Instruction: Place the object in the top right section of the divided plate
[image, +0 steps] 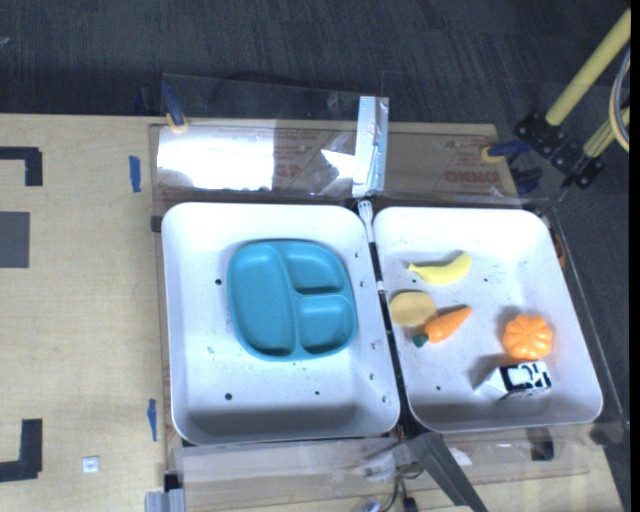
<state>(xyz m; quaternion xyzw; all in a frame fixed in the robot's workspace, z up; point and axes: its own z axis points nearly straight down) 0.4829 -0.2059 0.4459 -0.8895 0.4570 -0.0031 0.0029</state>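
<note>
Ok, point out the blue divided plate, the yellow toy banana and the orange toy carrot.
blue divided plate (262, 300): camera view, large left section.
yellow toy banana (441, 268): camera view, mid-curve.
orange toy carrot (447, 322): camera view, orange body.

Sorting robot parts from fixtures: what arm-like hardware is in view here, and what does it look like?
At the upper right, a straight yellow rod runs diagonally into a black clamp, with a thin yellow cable curving beside it. At the bottom edge lies a flat, slanting grey bar. I cannot tell whether any of these belongs to the arm.

Wooden bench (80, 330) — two white bins (190, 400) side by side.
</note>
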